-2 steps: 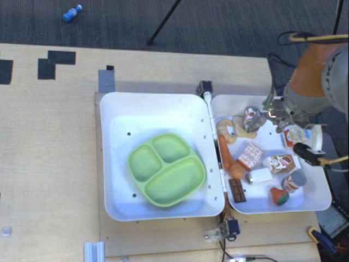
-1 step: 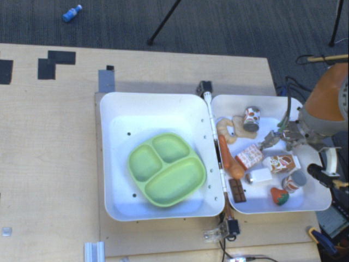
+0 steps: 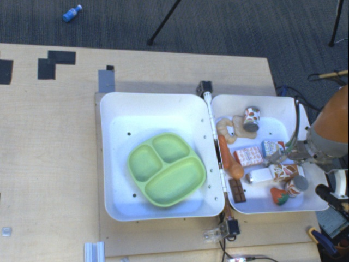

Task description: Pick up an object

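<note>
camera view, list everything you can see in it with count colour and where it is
left bin: 1, white, left of the pair
right bin: 1, white, right of the pair
divided plate: 1, green, three compartments, in left bin
carrot: 1, orange, right bin by its left wall
chocolate bar: 1, brown, right bin, front left corner
small can: 1, red and white, right bin, back
red carton: 1, red and white, right bin, middle
strawberry: 1, red with green, right bin, front
blue bottle: 1, blue, on carpet, top left
arm: 1, grey with orange band, right edge
pincer: 1, dark, over right bin
</note>
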Motion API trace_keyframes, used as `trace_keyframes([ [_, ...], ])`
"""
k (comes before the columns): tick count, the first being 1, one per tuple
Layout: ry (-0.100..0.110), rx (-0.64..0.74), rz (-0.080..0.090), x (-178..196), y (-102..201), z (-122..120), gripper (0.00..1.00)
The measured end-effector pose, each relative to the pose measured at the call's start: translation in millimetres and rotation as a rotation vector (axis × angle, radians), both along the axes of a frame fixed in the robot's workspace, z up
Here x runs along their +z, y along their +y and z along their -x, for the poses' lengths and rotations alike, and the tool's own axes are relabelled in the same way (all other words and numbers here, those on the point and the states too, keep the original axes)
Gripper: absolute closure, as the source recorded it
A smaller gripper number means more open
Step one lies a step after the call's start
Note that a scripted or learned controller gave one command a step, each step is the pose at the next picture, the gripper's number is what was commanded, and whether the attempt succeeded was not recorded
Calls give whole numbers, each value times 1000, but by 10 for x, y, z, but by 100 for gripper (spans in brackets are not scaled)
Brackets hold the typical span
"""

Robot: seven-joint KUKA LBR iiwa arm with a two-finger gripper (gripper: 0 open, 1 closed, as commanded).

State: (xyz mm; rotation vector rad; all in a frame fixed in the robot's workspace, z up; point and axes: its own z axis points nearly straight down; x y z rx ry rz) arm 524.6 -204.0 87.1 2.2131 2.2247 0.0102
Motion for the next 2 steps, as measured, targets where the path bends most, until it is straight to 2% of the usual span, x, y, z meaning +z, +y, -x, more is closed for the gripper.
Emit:
trace_keyframes([
  [1,-5,1,3,112,-8,-17,100],
  [2,2,0,2,1075,644,-270,100],
])
